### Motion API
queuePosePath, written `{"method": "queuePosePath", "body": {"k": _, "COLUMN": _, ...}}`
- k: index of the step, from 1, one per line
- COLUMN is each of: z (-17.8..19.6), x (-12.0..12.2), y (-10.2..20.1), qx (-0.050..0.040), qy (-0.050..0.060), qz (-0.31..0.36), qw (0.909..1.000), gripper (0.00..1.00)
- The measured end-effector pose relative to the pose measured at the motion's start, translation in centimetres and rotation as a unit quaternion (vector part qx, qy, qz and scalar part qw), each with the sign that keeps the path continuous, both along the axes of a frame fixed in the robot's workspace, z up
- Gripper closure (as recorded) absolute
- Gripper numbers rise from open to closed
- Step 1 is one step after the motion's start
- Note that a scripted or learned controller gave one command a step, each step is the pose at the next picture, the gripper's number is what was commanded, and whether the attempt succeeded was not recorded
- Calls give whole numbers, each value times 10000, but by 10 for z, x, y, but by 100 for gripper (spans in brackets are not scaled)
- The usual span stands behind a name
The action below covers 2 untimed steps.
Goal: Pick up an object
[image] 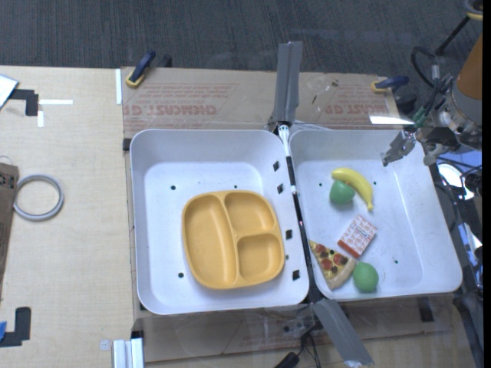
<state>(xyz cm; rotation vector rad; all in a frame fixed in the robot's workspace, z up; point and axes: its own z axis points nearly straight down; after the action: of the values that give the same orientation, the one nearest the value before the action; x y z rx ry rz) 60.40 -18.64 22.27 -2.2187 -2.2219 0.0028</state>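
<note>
The gripper (399,150) hangs over the right bin's (430,240) far corner, holding nothing; I cannot tell its spread. Below lie a curved yellow banana (355,182), two round green fruits (342,194), a flat red-patterned packet (357,235) and a pizza wedge (331,262). The left bin (153,205) holds a glossy, divided yellow plate (233,238).

Tape roll (36,197) on the bench (69,282); blue clamp (141,68) behind the bins

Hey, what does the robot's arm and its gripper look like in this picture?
The arm comes in at the right edge with an orange section. Black cables loop beside it. Below sits a metallic grey gripper with a dark, boxy wrist assembly, tapering to slim pale metal.
</note>
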Motion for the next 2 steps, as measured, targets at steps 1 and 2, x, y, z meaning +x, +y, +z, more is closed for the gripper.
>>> {"method": "queuePosePath", "body": {"k": 1, "z": -131, "x": 10, "y": 38, "qx": -3, "qy": -14, "qz": 693, "qw": 9976, "gripper": 0}}
{"method": "queuePosePath", "body": {"k": 2, "z": -121, "x": 10, "y": 36, "qx": -9, "qy": -20, "qz": 678, "qw": 9977, "gripper": 100}}
